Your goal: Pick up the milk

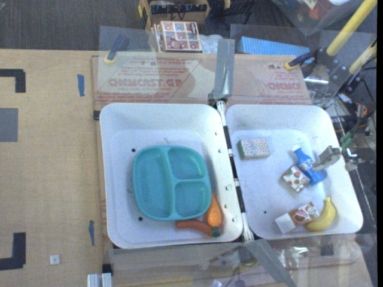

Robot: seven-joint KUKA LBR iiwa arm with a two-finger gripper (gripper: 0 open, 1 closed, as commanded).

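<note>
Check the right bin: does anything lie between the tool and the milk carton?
Probably not. The tool hovers over the blue bottle; the milk carton lies nearer the front, beside the banana, with bare bin floor between.

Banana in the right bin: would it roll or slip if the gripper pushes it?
Probably it would rock or pivot rather than roll, since the banana is curved. It looks smooth, so perhaps slippery. The carton right beside it would likely shift too.

Teal tray [170, 183] glossy plastic; bins [119, 130] matt white.
</note>
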